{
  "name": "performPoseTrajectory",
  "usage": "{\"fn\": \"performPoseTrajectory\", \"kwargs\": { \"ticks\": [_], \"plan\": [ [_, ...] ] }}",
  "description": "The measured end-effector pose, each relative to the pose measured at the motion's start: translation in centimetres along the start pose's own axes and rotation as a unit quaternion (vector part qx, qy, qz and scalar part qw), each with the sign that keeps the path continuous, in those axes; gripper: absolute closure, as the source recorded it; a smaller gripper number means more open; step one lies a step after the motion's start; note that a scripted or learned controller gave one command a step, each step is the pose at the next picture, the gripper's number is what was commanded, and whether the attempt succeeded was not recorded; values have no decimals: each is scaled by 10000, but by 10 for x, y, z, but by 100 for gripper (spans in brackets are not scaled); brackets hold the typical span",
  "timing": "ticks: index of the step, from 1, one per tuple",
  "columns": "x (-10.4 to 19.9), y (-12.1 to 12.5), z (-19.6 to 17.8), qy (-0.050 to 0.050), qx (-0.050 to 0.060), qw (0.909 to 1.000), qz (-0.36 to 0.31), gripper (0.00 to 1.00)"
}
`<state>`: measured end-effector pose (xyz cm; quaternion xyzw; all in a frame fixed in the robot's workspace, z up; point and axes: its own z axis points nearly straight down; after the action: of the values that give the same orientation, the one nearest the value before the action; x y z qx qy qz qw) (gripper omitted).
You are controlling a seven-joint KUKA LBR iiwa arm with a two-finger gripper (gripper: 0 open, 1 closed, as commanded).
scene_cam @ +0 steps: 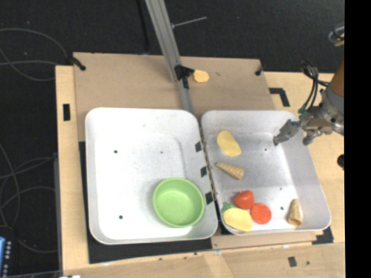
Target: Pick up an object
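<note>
Grey tool (288,133) parked at upper right rim of right bin (307,172), reaching in from the right edge. Finger state: cannot tell, too small and dark against the wrist clutter. Nothing visibly gripped. Hanging over bare bin floor, well apart from every object.

Nearest out from tool: yellow lemon-like piece (228,143), upper left of right bin. Just below it, tan cone (231,169) lying on its side. Further down, front cluster: red tomato-like piece (244,199), orange-red ball (261,213), yellow fruit (237,219), all touching or nearly so. Second cone (295,212) at front right, alone, near the wall. Left bin (110,138) carrying green bowl (178,202) only. Small yellow bit (201,76) on tabletop (232,74) behind the bins.

Step, judged: approach, no target committed, no grasp yet. Next move: pick an isolated target, likely lemon piece or lone cone, avoid crowded front cluster; travel over it, align across the narrow axis, descend, close. Risk: rounded pieces rolling out on closure.
</note>
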<state>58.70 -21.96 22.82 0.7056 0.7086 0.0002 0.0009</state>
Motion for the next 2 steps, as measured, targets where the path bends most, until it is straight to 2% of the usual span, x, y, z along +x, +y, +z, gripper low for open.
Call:
{"fn": "performPoseTrajectory", "kwargs": {
  "ticks": [1,2],
  "plan": [
    [0,0,0,-3,2,10000,-2,0],
    [-5,3,43,-13,20,10000,21,0]
  ]
}}
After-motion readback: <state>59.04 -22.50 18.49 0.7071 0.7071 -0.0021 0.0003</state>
